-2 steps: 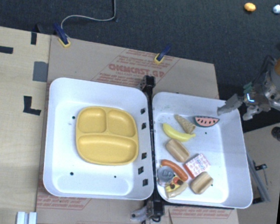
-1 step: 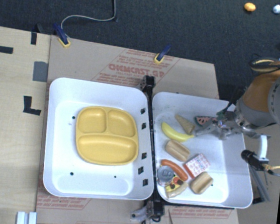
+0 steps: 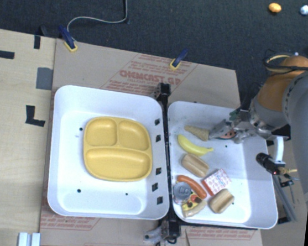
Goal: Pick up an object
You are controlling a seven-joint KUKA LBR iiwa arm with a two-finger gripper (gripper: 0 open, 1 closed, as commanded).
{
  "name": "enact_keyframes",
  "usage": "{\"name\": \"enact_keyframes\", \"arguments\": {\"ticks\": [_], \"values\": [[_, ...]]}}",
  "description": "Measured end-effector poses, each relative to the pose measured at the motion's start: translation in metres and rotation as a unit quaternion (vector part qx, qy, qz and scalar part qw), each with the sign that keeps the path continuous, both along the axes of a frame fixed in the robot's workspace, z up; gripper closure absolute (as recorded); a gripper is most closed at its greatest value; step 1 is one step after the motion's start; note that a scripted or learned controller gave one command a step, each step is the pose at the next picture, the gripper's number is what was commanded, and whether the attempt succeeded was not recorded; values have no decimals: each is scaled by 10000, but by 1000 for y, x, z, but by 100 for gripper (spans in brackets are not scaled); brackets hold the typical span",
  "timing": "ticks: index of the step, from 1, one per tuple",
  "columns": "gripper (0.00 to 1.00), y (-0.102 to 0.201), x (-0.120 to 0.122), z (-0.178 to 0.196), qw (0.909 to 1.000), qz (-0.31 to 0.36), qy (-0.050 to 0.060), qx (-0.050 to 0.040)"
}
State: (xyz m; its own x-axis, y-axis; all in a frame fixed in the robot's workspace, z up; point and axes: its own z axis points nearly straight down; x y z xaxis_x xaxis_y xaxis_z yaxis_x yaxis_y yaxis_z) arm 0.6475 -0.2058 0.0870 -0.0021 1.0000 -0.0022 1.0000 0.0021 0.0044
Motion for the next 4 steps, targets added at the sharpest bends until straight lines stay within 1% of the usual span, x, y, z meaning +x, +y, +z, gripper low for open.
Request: {"name": "enact_keyframes", "arguments": {"ticks": [1, 2, 3, 4], "values": [[0, -10, 22, 0, 10000, 1, 34, 23], [100, -10, 20, 9, 10000, 11, 77, 13], [100, 30, -28, 107, 10000, -1, 11, 8], [0, 30, -29, 106, 10000, -2, 24, 12]]}}
